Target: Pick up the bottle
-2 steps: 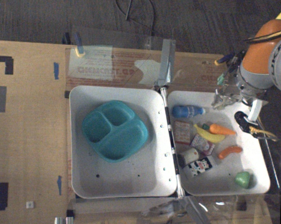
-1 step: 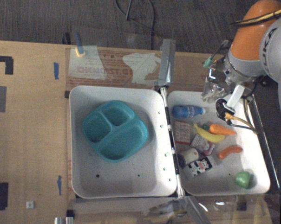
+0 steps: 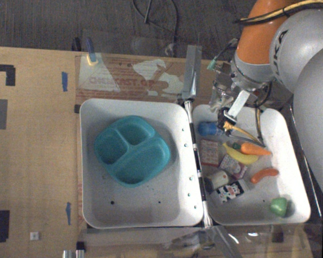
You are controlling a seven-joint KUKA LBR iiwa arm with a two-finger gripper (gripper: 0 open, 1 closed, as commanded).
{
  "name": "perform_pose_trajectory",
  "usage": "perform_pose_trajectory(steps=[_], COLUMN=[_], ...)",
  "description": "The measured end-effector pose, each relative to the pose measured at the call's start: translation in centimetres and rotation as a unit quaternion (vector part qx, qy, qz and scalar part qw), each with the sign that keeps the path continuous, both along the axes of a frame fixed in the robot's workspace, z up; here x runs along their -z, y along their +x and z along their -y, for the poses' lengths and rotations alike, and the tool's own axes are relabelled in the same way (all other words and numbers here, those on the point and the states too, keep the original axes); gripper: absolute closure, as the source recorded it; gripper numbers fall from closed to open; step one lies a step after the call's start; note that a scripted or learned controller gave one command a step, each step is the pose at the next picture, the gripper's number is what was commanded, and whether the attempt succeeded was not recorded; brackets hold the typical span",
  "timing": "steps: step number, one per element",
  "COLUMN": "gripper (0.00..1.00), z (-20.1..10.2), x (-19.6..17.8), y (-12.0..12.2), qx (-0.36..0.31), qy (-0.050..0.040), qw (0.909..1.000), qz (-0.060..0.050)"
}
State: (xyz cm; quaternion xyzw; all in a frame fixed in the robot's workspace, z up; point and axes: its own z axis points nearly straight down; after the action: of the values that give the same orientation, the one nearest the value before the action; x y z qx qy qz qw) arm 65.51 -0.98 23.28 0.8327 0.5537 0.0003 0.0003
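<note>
I see my arm (image 3: 301,46) reaching in from the upper right, its grey bulk passing over the far right corner of the right bin (image 3: 257,207). The orange band (image 3: 262,20) sits just above the wrist (image 3: 250,71), which bends down and to the left. The gripper (image 3: 222,106) hangs over the bin's back left corner, near its left wall, tilted rather than plumb.
</note>
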Motion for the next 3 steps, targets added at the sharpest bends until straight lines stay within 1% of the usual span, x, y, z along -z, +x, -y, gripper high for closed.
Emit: perform_pose_trajectory(steps=[1, 2, 3], gripper=[1.00, 1.00, 1.00], z=[-5.4, 1.3, 5.0], x=[1.9, 4.8, 4.8], y=[-1.0, -0.6, 1.2], qx=[0.220, 0.029, 0.039], qy=[0.0002, 0.0003, 0.0000], qw=[0.9754, 0.9996, 0.9992], qz=[-0.002, -0.002, 0.000])
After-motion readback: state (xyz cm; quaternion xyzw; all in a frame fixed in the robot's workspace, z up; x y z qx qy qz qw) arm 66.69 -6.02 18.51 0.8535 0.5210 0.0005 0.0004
